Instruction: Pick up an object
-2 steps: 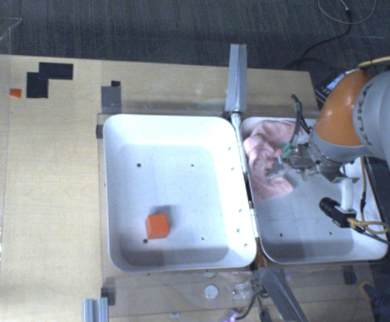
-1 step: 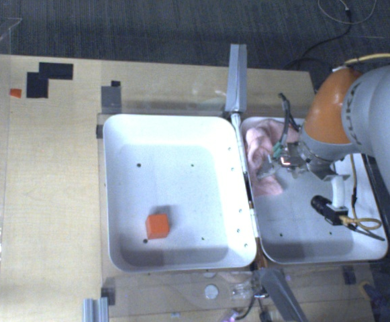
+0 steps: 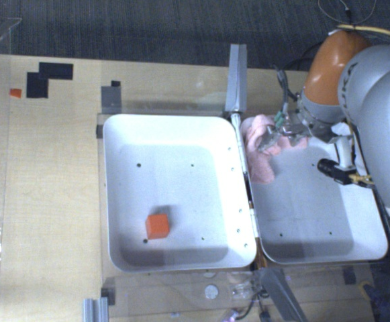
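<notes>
A crumpled pink cloth (image 3: 260, 149) lies in the right bin (image 3: 322, 240), against its left wall near the back corner. My gripper (image 3: 279, 130) hangs low over the cloth's right side, at or touching the fabric; the wrist hides how the fingers stand. A small orange block (image 3: 158, 226) sits in the left bin (image 3: 174, 133), toward its front left. The grey arm with its orange band (image 3: 332, 66) comes in from the right over the right bin's back edge.
A grey metal divider post (image 3: 235, 79) stands behind the seam between the bins. Black cables (image 3: 339, 170) run off the wrist over the right bin. Black markers (image 3: 47, 78) and a small orange square (image 3: 15, 93) lie on the bench at far left.
</notes>
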